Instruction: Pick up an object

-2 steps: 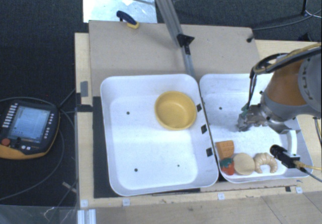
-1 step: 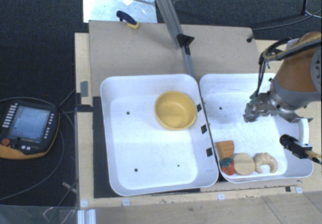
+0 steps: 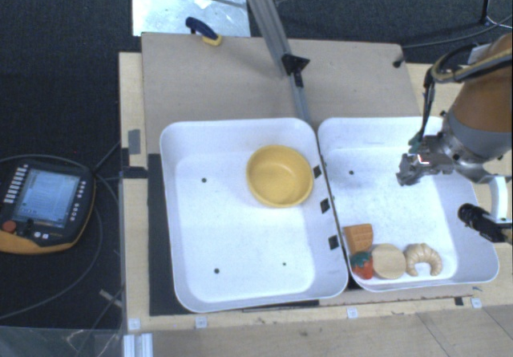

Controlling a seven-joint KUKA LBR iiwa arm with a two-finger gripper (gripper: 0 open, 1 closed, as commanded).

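Four small food pieces (image 3: 391, 257) cluster just below my pincer (image 3: 407, 175), toward the right bin's (image 3: 377, 135) near wall; whether it's wide or narrow, I cannot tell.

Claw (image 3: 407, 173) over right bin (image 3: 385, 135); yellow bowl (image 3: 279, 175) in left bin (image 3: 192, 187).

Bins (image 3: 240, 283) glossy white plastic; bowl (image 3: 279, 175) matt yellow plastic
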